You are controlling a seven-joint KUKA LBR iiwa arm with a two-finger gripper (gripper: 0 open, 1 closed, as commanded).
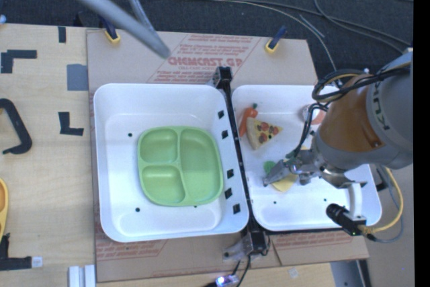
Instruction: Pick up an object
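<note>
Dark carpet crossed by black cables lies behind a pale wooden bench, where a brown cardboard sheet (201, 57) with red lettering sits under two shallow white bins. In the left bin (111, 144) lies a light green divided plate (180, 166), smooth plastic with rounded corners and three compartments. The right bin (295, 215) holds small toy foods. Nearest the divider lies a pizza slice (261, 133), a flat yellow wedge dotted with red and dark toppings; its long axis runs roughly left to right, with the narrow tip toward the right and the wide crust end beside the divider. Touching its upper left edge is a small orange carrot (250, 112) with a green top, its axis close to vertical in the view. Lower down, a small green piece (269, 165) and a pale yellow piece (284, 184) lie just beside the gripper (277, 175), which hangs low over the bin floor on the grey arm with its orange band (metallic fingers pointing left). Whether its jaws are wide, narrow or closed on something I cannot tell; the yellow piece lies partly under them.
</note>
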